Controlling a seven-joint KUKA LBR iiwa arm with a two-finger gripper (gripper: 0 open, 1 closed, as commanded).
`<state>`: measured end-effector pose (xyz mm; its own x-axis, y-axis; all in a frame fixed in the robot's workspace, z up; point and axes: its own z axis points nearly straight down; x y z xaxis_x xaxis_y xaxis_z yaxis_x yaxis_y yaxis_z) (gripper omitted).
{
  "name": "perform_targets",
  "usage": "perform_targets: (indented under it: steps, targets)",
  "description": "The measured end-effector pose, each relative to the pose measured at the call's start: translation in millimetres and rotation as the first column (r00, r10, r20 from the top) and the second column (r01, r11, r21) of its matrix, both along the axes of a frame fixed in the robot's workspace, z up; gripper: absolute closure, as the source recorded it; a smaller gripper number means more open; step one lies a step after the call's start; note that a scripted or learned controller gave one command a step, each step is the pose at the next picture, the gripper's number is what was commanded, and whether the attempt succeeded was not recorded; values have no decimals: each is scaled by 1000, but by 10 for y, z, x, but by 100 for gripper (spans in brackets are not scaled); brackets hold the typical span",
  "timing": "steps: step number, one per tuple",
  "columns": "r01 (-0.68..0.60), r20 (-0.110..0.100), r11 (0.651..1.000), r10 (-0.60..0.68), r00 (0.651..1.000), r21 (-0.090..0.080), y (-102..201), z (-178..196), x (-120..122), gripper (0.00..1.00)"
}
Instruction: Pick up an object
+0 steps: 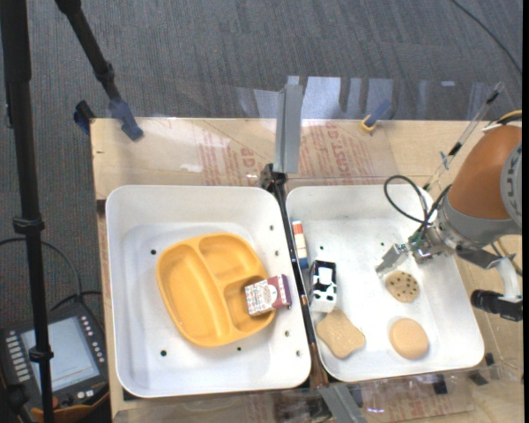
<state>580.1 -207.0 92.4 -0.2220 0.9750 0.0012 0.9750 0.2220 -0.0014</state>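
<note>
End effector (395,260) hangs just above the cookie (404,286); fingers seemingly apart, though small and blurred

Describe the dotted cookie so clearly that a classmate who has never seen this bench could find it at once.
Start at the right-hand white bin, the one the arm reaches into. Just below the pincer lies a small round cookie, brown and speckled with dark dots. Its neighbours nearer the front, the plain tan round piece and the toast-shaped slice, carry no dots.
</note>
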Motion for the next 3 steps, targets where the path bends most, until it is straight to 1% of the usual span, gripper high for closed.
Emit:
perform_targets:
  steps: [1, 2, 3]
  targets:
    - [5, -2, 1000, -5, 1000, 4, -36, -61, -510, 0]
    - [49, 0, 999, -49, 999, 4, -5, -65, 128, 0]
    - [13, -2, 1000, -13, 1000, 5, -38, -59, -474, 0]
